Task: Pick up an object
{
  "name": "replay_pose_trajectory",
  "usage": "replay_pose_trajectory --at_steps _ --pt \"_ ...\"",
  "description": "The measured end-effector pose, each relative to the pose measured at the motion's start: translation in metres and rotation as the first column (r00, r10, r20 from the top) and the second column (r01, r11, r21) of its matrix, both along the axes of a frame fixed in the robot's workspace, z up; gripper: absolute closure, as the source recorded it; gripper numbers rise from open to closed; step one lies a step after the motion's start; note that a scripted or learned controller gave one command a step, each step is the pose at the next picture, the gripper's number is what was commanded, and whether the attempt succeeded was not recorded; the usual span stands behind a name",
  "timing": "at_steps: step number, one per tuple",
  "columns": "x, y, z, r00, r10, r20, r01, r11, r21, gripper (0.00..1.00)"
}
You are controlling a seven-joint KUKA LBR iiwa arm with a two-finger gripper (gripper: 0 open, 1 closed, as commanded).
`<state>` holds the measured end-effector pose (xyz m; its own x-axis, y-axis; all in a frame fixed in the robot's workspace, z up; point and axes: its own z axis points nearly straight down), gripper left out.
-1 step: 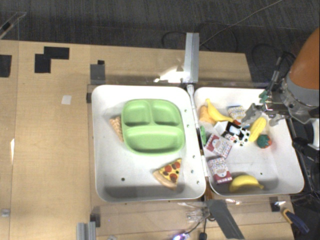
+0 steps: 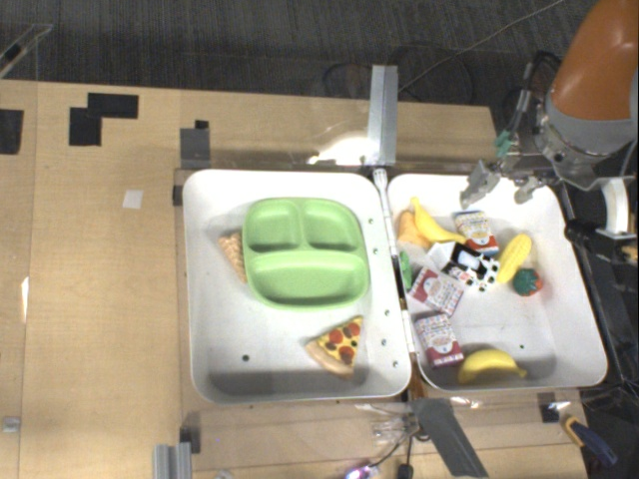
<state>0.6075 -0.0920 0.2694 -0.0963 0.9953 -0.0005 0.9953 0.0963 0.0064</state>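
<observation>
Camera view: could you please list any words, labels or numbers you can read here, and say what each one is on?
None can be read.
Red and white cartons in the right bin: printing is there, too small and blurred to read.
Black and white box: only a dotted pattern, no legible letters.
Green plate, pizza slice, bananas: no markings visible.

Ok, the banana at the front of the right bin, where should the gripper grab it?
Probably across the middle of the banana, coming straight down. It lies flat, lengthwise along the front wall of the right bin, apart from the other items, so fingers fit either side of its narrow width.
</observation>
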Motion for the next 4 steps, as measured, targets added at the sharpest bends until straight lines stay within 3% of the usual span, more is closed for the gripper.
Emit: replay_pose_trajectory --at_steps 1,2,3,4 --pt "0.001 0.006 -0.133 0.999 0.048 -0.004 -0.048 0.999 0.000 0.00" --pt "0.005 -0.013 -0.113 0.983 -0.185 -0.001 0.185 0.983 0.001 0.00" --pt "0.049 -0.062 -0.181 0.992 -0.129 0.003 0.129 0.992 -0.001 0.00" --pt "0.052 -0.060 -0.167 0.992 -0.123 0.012 0.123 0.992 -0.001 1.00"
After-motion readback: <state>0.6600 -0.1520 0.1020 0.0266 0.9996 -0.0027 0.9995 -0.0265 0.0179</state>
